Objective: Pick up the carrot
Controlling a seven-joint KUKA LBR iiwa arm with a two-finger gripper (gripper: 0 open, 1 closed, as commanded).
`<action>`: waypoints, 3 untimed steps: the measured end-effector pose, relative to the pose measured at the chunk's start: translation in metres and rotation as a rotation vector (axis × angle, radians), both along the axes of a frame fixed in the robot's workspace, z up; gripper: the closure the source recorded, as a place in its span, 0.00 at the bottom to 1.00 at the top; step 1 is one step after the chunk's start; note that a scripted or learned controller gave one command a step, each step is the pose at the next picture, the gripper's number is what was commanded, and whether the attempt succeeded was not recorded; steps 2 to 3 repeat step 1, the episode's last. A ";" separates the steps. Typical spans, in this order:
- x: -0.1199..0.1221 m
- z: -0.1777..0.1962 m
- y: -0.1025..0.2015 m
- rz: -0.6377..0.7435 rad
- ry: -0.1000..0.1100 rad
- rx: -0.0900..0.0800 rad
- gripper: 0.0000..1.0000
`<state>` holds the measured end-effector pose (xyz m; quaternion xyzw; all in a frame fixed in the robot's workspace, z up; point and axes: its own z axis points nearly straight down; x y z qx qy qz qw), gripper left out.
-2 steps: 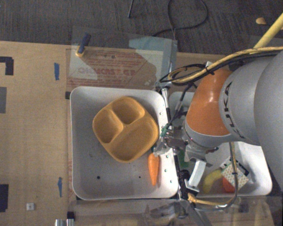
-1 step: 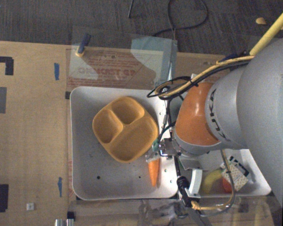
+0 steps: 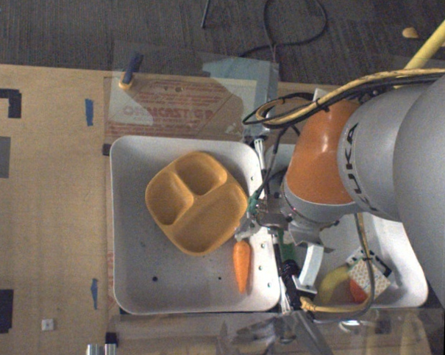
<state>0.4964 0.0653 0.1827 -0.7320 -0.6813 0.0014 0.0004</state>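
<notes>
1. Carrot (image 3: 241, 265) lies in the left white bin (image 3: 132, 228), close to that bin's right wall and toward its near right corner. Its long axis runs roughly up and down in the camera view, thicker end uppermost, tapering toward the bottom.

2. We see a yellow divided plate (image 3: 196, 201) just above and left of the carrot. The plate's lower right rim sits very near the carrot's top end, and we cannot say whether the two touch.

3. We find the gripper (image 3: 247, 227) low over the bin just above the carrot's thick end, beneath the orange band and grey wrist of the arm (image 3: 341, 167). How wide it stands we cannot tell, since the wrist hides most of it. Nothing appears held, and the carrot rests on the bin floor.

4. We judge the step in hand to be the approach. To do it well, we would move the gripper down the view to the carrot's middle and close across its narrow width, not along its length.

5. We would mind the bin wall to the right and the plate rim above, since either could block a finger.

6. The right bin (image 3: 412, 292) holds other small items near the arm.
</notes>
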 end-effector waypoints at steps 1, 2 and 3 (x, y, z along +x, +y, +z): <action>0.003 -0.024 0.016 -0.074 -0.046 -0.009 0.00; 0.003 -0.024 0.016 -0.074 -0.046 -0.009 0.00; 0.003 -0.024 0.016 -0.074 -0.046 -0.009 0.00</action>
